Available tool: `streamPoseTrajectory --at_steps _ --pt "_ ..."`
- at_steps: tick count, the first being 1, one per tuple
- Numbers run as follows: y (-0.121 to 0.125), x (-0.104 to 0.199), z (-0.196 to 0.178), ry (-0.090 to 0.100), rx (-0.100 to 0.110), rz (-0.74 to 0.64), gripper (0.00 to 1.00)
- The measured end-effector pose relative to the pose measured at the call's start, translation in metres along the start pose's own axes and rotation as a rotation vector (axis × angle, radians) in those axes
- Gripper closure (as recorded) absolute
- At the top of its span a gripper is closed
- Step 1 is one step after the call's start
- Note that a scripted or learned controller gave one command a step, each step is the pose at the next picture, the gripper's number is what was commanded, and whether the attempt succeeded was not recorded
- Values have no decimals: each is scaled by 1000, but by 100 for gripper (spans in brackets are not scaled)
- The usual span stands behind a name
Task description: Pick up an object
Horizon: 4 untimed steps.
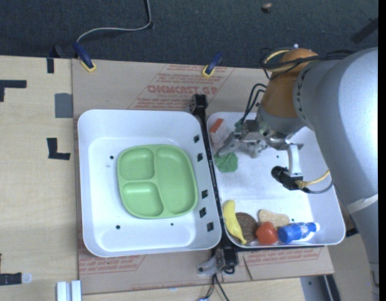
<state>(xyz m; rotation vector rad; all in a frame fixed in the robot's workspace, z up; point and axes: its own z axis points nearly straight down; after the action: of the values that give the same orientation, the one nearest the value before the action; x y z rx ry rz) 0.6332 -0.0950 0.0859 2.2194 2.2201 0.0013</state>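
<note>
My gripper [229, 148] is low in the right bin [324, 199], near its upper left corner, at the end of the grey arm with the orange band. A small green object [227, 163] lies directly beneath its tip, touching or nearly touching it. An orange-red item [216, 128] rests in the bin's top left corner, just left of the gripper. Along the bin's front wall lie a yellow banana [230, 221], a brown round piece [245, 223], a red tomato-like ball [266, 233], a tan piece [273, 217] and a blue bottle [297, 231].
The left bin [99, 137] holds a green divided plate [158, 180]. A black divider [205, 168] with clips runs between the bins. The bulky arm covers the right bin's upper right part, with a black cable fitting [287, 177] hanging over the bin's middle.
</note>
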Motion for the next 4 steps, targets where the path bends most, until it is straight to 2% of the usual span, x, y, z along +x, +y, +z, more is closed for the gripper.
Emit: streamPoseTrajectory --at_steps 4 --pt "-5 -9 0 0 -1 -1 0"
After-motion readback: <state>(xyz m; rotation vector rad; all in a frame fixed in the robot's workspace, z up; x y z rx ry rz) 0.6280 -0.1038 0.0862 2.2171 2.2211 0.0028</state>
